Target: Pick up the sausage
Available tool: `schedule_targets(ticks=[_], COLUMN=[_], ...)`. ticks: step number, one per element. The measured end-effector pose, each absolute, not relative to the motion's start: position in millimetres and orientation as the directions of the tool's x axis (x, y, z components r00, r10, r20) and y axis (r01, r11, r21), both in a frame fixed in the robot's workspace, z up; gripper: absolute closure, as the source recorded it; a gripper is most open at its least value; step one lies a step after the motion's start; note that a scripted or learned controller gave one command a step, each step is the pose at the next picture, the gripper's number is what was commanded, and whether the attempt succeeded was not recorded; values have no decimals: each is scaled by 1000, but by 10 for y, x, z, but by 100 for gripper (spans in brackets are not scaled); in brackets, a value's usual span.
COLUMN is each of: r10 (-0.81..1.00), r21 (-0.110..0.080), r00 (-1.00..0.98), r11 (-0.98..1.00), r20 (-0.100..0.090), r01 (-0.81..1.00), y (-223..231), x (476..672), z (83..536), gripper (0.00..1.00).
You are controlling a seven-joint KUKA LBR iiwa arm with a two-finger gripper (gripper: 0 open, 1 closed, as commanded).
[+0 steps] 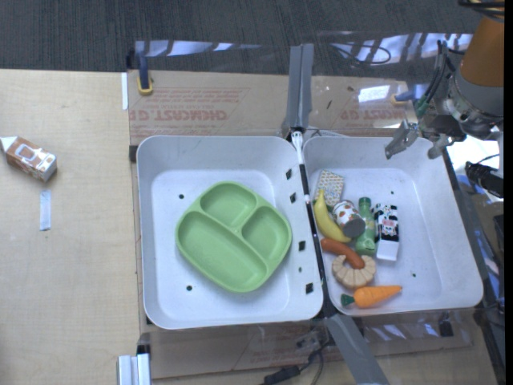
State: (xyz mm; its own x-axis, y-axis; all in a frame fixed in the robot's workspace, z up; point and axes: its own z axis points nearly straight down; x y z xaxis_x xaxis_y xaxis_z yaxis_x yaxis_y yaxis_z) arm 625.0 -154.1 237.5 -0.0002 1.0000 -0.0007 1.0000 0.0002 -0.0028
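The sausage (343,249) is a short reddish-orange piece lying in the right bin (437,239), in the pile of toy food between a yellow banana (325,217) and a round tan biscuit (354,272). My gripper (418,143) hangs over the far edge of the right bin, well above and to the right of the sausage. Its two fingers stand apart and open, with nothing between them.
Around the sausage lie an orange carrot (374,295), a cow-patterned milk carton (387,231), a green bottle (365,215), a brown-and-white item (345,212) and a cracker (331,187). A green divided plate (232,235) sits in the left bin (160,215). A small box (30,159) lies on the bench at left.
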Motion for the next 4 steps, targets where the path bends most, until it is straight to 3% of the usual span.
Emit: schedule_targets(ticks=[1,2,3,4], r10=[995,996,990,974], r21=[-2,-2,-3,0], r00=[-97,-86,-143,-226], r11=[97,86,143,226], r20=[0,-1,1,-1], r01=[995,996,990,974], y=[-1986,-1311,-972,-1568], x=[5990,5609,4887,5294], z=[1536,1070,1058,1477], gripper=[0,0,0,0])
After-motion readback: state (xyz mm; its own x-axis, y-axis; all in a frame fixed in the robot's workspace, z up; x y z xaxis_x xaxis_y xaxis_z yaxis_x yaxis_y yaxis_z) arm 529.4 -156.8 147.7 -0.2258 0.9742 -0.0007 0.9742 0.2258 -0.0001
